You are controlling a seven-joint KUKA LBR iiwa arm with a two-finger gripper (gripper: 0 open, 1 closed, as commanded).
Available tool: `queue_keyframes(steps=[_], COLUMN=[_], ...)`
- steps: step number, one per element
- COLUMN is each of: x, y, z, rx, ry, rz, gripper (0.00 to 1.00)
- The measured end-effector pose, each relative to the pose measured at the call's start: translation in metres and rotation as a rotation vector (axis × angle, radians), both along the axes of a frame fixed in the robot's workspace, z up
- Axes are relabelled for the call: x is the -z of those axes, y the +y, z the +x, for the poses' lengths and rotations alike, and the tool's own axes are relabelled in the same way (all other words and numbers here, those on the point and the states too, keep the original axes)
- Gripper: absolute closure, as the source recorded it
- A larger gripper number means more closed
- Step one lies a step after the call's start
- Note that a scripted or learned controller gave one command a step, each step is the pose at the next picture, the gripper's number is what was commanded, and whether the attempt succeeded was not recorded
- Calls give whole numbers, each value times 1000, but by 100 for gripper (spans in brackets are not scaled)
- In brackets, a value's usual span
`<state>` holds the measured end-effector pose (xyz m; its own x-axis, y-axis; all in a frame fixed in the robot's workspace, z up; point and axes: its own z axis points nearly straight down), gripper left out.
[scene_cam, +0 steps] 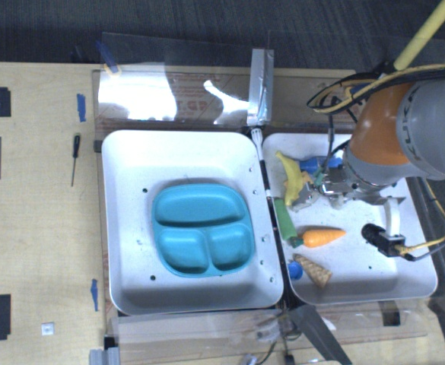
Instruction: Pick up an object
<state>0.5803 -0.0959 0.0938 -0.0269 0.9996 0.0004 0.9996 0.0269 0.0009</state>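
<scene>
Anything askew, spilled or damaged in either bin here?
Nothing looks damaged or spilled. The blue tray sits flat in the left bin. In the right bin, the banana, carrot and cone lie loosely beside the gripper.

We see a carrot lying flat mid-bin, a banana at ten o'clock, a cone at seven.

text: none legible | labels: none | numbers: none
</scene>
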Motion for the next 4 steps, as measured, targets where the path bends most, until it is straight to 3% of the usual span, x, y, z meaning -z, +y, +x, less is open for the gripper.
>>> queue_keyframes(steps=[1,2,3,4], x=[6,6,7,6], y=[-14,2,0,-27], z=[-100,-34,38,-61], rx=[229,-149,-149,-84], ry=[-4,-8,-5,-2], rz=[0,-3,-2,-2], gripper=[0,0,0,0])
